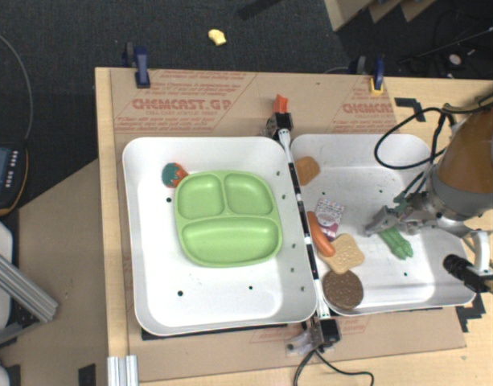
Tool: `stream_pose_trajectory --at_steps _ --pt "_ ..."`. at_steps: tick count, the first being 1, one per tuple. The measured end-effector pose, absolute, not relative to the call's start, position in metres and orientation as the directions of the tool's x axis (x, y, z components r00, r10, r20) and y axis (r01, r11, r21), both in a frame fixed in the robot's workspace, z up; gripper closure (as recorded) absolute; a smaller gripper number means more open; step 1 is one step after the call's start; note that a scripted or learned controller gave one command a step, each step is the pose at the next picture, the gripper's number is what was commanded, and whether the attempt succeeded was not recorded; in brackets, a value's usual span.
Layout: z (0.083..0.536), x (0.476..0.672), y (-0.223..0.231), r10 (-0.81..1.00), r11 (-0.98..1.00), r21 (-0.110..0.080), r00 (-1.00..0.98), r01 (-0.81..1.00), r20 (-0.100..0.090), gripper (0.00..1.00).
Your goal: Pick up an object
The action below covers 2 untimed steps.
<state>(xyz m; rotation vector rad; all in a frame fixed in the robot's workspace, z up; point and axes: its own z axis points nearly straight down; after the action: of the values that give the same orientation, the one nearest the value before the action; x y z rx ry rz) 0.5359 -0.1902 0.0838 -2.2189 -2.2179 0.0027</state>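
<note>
Nearest the bottom edge, a round dark-brown cookie-like disc (pixel 343 289) lies in the front left corner of the right white bin (pixel 419 292). Just behind it rests a tan slice of toy bread (pixel 347 252), with an orange-red toy sausage (pixel 320 233) slanting along its left side, close to the wall between the bins. A small white packet with red print (pixel 329 213) sits just beyond the sausage.

To the right of these, a green leafy toy vegetable (pixel 397 242) lies on the bin floor. The grey two-finger gripper (pixel 388 221) is low over the bin, just beside the vegetable's upper end; its fingers look slightly parted with nothing between them, though the blur makes this uncertain. The arm's orange band (pixel 470 155) shows above it at the right.

In the left white bin (pixel 210 304), a light-green plastic divided plate (pixel 227 217) with three compartments sits in the middle. A small round red-and-green toy (pixel 174 174) lies just off its far left corner.

Farther back in the right bin, a rounded tan-orange toy food piece (pixel 307 169) sits near the dividing wall.
</note>
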Motion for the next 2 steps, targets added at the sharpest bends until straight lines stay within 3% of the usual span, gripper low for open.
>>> stream_pose_trajectory --at_steps 1,2 --pt "0.095 0.538 -0.191 1.0 0.0 0.002 0.0 1.0 -0.001 1.0" --pt "0.087 0.542 -0.095 1.0 0.003 0.01 -0.002 1.0 -0.009 1.0"
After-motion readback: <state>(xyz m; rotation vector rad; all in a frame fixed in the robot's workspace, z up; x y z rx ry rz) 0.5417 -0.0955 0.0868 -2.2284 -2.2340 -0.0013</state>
